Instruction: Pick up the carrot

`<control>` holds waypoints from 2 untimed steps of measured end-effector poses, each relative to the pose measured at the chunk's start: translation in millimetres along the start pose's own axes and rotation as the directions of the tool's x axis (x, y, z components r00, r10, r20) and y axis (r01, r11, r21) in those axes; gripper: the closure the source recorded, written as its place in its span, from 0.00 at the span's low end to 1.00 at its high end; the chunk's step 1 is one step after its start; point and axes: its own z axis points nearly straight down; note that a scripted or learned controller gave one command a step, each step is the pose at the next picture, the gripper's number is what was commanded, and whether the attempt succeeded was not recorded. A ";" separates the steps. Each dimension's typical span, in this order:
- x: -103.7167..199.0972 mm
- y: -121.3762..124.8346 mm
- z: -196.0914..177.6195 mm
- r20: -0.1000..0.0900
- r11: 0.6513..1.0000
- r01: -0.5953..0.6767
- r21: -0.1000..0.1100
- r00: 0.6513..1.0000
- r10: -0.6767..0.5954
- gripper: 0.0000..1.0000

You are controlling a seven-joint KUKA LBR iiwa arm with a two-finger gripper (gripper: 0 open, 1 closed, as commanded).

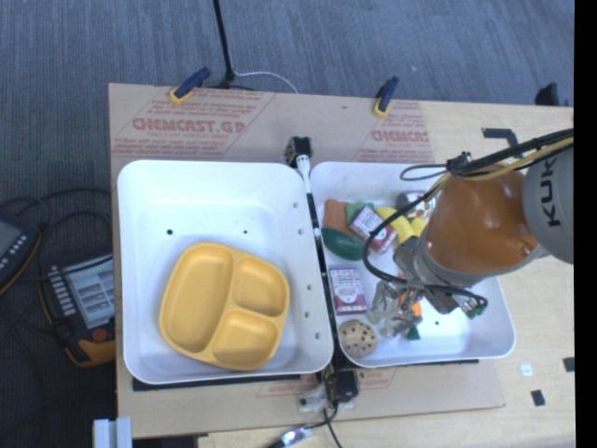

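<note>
A small orange carrot (413, 312) lay in the right white bin (485, 342), directly under the arm's tool (399, 308), whose fingers' state could not be told. Beside it sat a round speckled cookie (357, 338), a small red-and-white printed box (346, 288) and a dark green vegetable (341, 244). The left white bin (149, 194) held a yellow three-compartment plastic tray (224, 303).

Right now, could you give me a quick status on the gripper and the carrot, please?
Gripper low in the right bin, among the toy food. Carrot can't be picked out; an orange bit shows beside the gripper. Cookie and cards close alongside.
</note>
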 end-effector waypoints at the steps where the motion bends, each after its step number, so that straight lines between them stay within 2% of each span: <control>1: -1.2 -0.2 -9.6 0.003 1.000 -0.006 0.002 1.000 0.006 1.00; 2: -46.6 53.4 -94.9 0.012 0.997 0.072 -0.005 0.997 -0.072 1.00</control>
